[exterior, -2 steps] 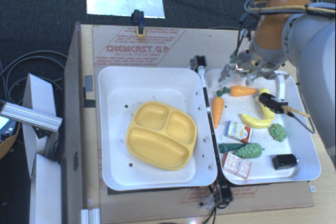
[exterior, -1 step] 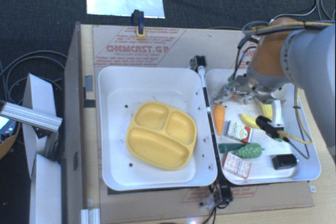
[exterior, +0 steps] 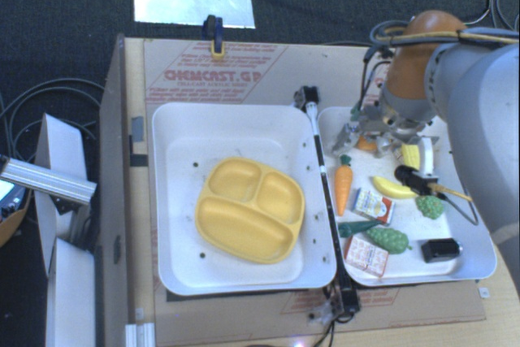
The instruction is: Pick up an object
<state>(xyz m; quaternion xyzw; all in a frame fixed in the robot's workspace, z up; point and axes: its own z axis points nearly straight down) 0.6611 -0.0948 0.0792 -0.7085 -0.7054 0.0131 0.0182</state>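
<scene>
Arm's gripper [exterior: 367, 136] low in right bin [exterior: 479, 256] near carrot [exterior: 344, 184]; yellow tray [exterior: 250, 209] in left bin [exterior: 175, 175].

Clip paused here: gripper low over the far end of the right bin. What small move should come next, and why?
Probably a short drop straight down. The gripper sits over an orange item at the right bin's far end, with the carrot just nearer, and nothing visibly in its grasp yet.
</scene>
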